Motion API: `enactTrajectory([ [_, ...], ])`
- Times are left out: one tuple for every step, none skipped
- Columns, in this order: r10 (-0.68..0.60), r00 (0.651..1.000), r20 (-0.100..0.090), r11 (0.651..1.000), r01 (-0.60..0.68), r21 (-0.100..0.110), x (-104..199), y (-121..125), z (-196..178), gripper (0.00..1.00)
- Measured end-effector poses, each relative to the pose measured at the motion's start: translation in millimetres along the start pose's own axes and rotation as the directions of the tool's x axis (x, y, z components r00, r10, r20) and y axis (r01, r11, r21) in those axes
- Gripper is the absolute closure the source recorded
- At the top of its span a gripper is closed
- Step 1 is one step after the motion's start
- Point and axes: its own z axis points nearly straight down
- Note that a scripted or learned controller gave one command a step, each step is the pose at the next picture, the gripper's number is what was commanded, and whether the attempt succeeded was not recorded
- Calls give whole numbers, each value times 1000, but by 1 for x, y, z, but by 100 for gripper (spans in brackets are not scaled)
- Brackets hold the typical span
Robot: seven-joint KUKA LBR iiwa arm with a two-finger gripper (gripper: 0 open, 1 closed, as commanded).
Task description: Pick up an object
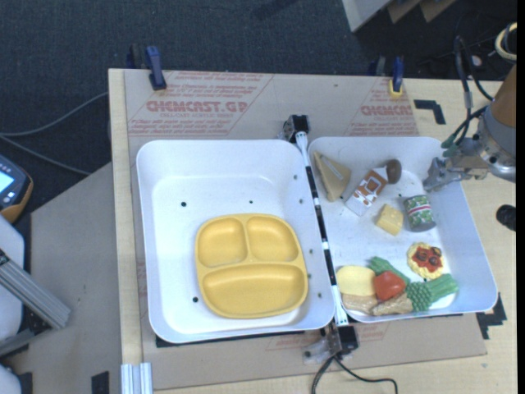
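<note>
1. The arm (pixel 502 130) comes in from the right, and most of it is cut off by the edge.
2. The gripper (pixel 437 175) hangs over the top right corner of the right bin (pixel 476 245). It is small and grey, and I cannot tell if its jaws are apart or together. Nothing shows between them.
3. The can (pixel 419 211) stands just below the gripper. It has a green and red label too small to read.
4. A brown round thing (pixel 393 170) lies near the back wall. It is hard to say what it is.
5. A small box (pixel 366 190) with red on it lies beside a tan wedge (pixel 332 176).
6. A yellow block (pixel 390 219) sits near the can.
7. A little pizza (pixel 426 258) lies by the right side.
8. At the front is a heap of toy food (pixel 392 289). Yellow, red, green and tan pieces touch, and some hide parts of others.
9. The left bin (pixel 164 220) holds a yellow tray (pixel 250 265) with three parts.
</note>
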Motion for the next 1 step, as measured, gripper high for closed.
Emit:
enactTrajectory([
  [4, 1000, -2, 1000, -4, 13, -2, -3, 8, 0],
])
